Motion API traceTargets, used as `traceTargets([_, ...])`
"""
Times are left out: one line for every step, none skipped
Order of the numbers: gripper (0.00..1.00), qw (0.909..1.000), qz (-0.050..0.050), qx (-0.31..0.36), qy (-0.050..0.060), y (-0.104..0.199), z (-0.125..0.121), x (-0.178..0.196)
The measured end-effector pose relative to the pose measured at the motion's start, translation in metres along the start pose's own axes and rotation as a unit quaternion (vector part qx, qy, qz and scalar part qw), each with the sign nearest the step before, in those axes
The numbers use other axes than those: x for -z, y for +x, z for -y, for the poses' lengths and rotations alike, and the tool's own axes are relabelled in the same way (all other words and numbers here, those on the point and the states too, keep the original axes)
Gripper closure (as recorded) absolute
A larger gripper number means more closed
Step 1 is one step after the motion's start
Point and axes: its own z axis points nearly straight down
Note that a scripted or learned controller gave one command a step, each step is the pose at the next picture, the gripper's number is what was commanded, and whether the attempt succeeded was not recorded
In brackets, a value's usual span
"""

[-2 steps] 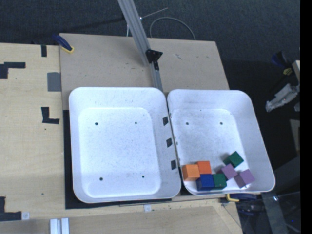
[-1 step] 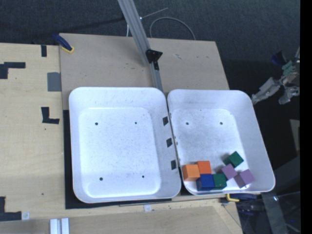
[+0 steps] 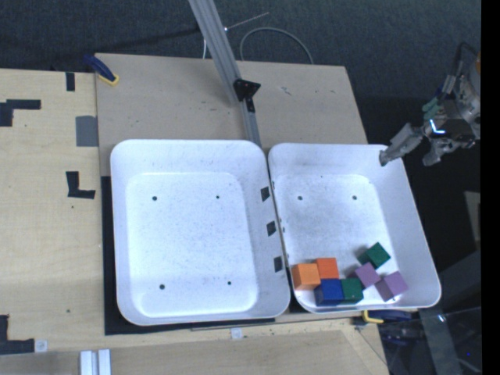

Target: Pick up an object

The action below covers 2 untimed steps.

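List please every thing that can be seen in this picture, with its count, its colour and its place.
bins: 2, white, side by side on the bench; left bin, right bin
orange blocks: 2, near edge of right bin
blue block: 1, beside the orange ones
green blocks: 2, same cluster
purple blocks: 2, same cluster
metal pole: 1, grey, slanting over the bench behind the bins
gripper: 1, grey, past the right bin's far right corner, holding nothing

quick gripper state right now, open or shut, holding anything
gripper: open, fingers spread, nothing between them, above the right bin's far right corner.
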Motion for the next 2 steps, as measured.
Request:
traceTargets([0.0, 1.0, 0.0, 0.0, 0.001, 0.033, -0.005, -0.034])
traceTargets([0.0, 1.0, -0.001, 0.001, 0.002, 0.072, -0.02, -0.079])
